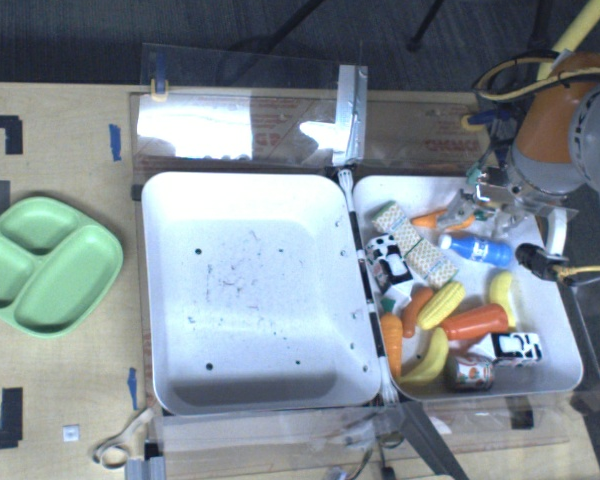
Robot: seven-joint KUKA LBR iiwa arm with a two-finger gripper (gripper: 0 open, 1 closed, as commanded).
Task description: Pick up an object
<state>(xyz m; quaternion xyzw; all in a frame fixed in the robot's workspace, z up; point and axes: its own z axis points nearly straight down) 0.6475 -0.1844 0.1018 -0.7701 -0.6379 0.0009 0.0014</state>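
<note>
The right bin holds a heap of toys. Among them are a blue bottle, two pale checkered blocks, a black-and-white patterned block, yellow bananas, an orange-red carrot, a small can and a black-and-white box. My gripper hangs over the bin's back right part, just above the blue bottle and beside an orange piece. Nothing visibly sits in its grasp. The arm's orange band shows above it.
The left white bin sits beside the right one, with a shared wall between them. A green divided plate lies on the bench at far left. A clear plastic panel stands behind the bins. Cables loop near the arm at upper right.
</note>
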